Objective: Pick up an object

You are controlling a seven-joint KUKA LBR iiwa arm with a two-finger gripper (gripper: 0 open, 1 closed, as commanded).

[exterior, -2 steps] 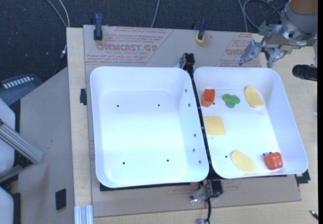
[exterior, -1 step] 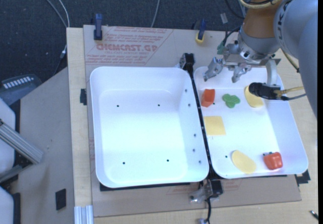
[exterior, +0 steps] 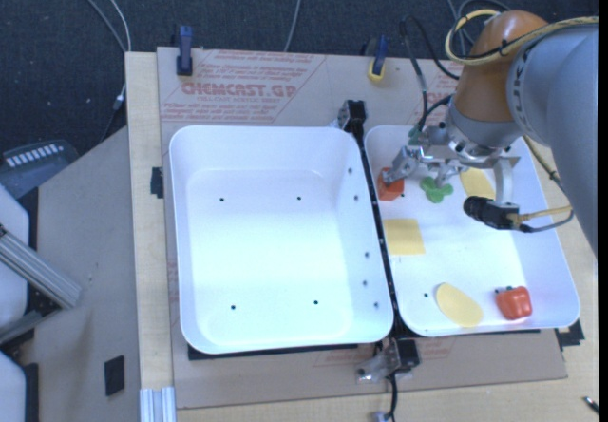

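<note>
**Arm low over the right bin, tool near the small green piece**

The desk (exterior: 152, 220) carries two shallow white bins side by side. The left bin (exterior: 190, 249) shows only its bare white floor with a few small dark dots. The right bin (exterior: 551, 258) holds the loose things.

The grey arm (exterior: 560, 78), with its orange band (exterior: 494, 68) above the wrist, reaches in from the right and bends down over the far part of the right bin. The tool (exterior: 425, 171) hangs at the far left corner of that bin, close to the wall that meets the left bin. Its metal parts crowd together there — whether the fingers are wide or narrow, I cannot tell, and nothing is plainly seen between them.

A small green piece (exterior: 437, 190) lies just beside the tool, on the bin floor or touching it; which one is unclear. An orange-red object (exterior: 390, 186) sits at the bin's left wall, just to the left of the tool. A pale yellow piece (exterior: 476, 184) lies partly under the wrist, towards the far edge.

A yellow square (exterior: 405, 237) lies flat near the left wall, midway along it. At the near edge lie a yellow oval (exterior: 459, 304) and, near the near right corner, a red object (exterior: 514, 302) — the two are apart from each other and well apart from the tool.

A black cable plug (exterior: 489, 211) hangs beside the wrist over the middle of the bin.
</note>
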